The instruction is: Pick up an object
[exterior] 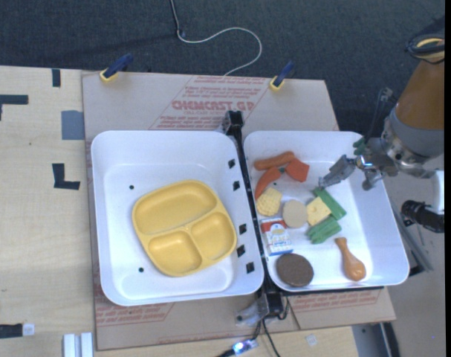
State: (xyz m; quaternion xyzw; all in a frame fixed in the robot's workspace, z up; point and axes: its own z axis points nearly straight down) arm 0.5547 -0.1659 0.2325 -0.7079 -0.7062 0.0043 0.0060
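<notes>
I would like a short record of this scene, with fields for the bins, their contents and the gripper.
left bin: holds a yellow tray with three compartments
right bin: holds toy food, among it a drumstick, a brown disc, green pieces, orange pieces
gripper: over the right bin's upper right part, nothing seen between its fingers

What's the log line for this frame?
arm: over right bin | gripper: above green pieces, nothing visibly held | left bin: yellow tray

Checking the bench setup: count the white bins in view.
2. The left bin holds a yellow divided plate. The right bin, touching it along the middle, holds the toy food pieces.
</notes>
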